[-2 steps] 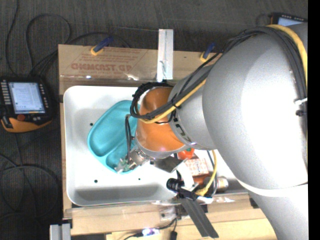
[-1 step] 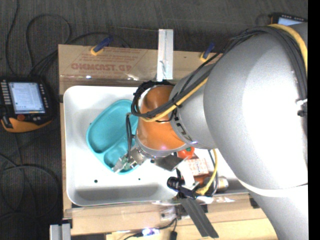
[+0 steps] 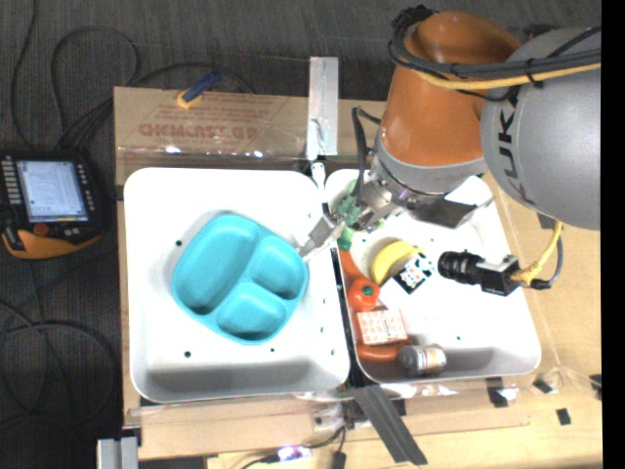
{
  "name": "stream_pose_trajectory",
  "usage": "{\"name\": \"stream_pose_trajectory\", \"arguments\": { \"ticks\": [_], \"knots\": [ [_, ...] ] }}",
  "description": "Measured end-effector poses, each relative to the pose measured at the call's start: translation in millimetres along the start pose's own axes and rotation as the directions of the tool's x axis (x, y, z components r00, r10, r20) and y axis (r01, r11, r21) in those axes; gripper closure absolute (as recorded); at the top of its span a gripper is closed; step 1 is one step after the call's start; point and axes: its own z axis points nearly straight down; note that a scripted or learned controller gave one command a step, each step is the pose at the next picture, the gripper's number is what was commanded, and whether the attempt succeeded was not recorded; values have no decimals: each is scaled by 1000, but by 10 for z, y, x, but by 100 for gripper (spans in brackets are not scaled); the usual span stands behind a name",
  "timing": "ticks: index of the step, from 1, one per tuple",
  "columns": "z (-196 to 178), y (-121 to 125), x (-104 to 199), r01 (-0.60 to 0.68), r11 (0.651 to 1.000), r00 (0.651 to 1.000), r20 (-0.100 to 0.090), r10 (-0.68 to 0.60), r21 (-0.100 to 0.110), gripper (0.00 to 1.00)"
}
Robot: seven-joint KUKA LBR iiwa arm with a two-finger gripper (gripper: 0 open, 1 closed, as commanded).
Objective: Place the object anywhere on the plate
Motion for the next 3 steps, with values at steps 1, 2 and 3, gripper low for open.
{"name": "stream_pose_trajectory", "arguments": {
  "ticks": [1, 2, 3],
  "knots": [
    [-71, 8, -11, -1, 1000, 1000, 4, 1, 6, 100],
    [938, -50, 341, -103, 995, 995, -5, 103, 3, 100],
    [1457, 192, 1228, -14, 1000, 1000, -6, 14, 4, 100]
  ]
}}
